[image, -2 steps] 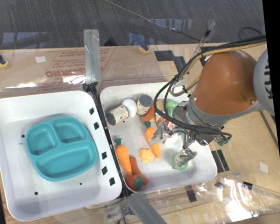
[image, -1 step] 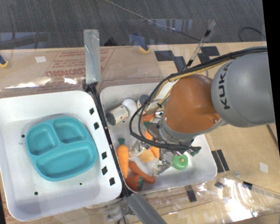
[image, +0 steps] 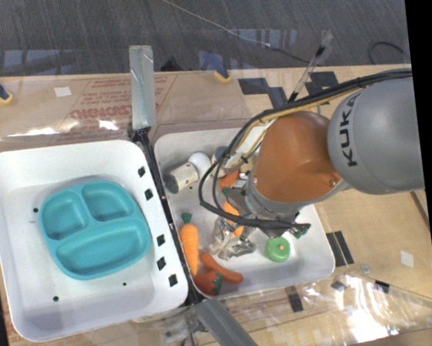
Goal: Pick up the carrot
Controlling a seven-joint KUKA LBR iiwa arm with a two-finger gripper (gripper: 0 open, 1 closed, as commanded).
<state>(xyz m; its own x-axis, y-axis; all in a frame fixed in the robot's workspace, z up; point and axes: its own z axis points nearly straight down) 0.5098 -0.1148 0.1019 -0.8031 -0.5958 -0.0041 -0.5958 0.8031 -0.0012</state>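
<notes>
Camera view: arm over right bin (image: pixel 319 261), gripper (image: pixel 235 241) low near bin centre, metal fingers look parted w/ nothing between them. Carrot (image: pixel 190 245) lies lengthwise along bin's left wall, green top toward far end, just left of gripper, apart from it. Red pepper-like item (image: pixel 218 270) touches carrot's near end; green round toy (image: pixel 278 249) to gripper's right. Teal plate (image: pixel 94 229) in left bin. Advice: shift left, align jaws across carrot's width, grip mid-body, stay clear of wall & red item.

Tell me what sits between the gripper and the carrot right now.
Camera view: only bare white floor of the right bin separates the gripper from the carrot, which lies just to its left.
</notes>
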